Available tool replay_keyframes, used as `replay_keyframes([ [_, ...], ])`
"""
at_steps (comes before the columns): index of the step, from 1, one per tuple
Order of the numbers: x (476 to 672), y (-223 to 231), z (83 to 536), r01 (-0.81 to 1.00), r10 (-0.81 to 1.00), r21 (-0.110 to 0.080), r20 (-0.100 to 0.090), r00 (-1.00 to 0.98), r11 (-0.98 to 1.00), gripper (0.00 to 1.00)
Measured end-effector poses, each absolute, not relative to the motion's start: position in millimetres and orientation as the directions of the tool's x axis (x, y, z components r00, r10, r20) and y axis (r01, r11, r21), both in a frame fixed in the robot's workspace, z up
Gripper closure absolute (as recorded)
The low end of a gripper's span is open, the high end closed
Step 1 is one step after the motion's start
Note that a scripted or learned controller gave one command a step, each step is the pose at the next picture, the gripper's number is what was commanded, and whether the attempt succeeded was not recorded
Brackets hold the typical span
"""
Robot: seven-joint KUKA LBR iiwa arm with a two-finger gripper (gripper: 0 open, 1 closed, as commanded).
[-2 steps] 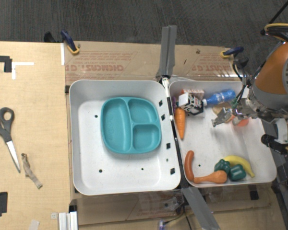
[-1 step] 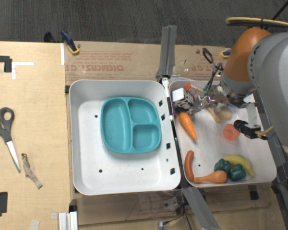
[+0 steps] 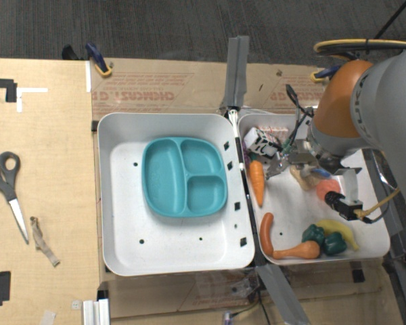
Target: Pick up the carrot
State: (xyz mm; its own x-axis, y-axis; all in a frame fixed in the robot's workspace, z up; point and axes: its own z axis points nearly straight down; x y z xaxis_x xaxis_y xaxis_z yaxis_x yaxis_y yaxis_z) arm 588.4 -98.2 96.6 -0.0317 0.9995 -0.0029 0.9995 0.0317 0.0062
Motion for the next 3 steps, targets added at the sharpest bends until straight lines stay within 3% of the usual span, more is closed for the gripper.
replay_keyframes([
  [1, 586.8, -100, 97, 0.952, 0.952, 0.011, 0.0, 0.307, -0.307, 0.0],
  [2, 566.3, -98, 96, 0.936, 0.936, 0.009, -0.001, 0.351, -0.351, 0.0],
  [3, 588.3, -95, 96, 0.925, 0.925, 0.007, -0.001, 0.381, -0.381, 0.0],
])
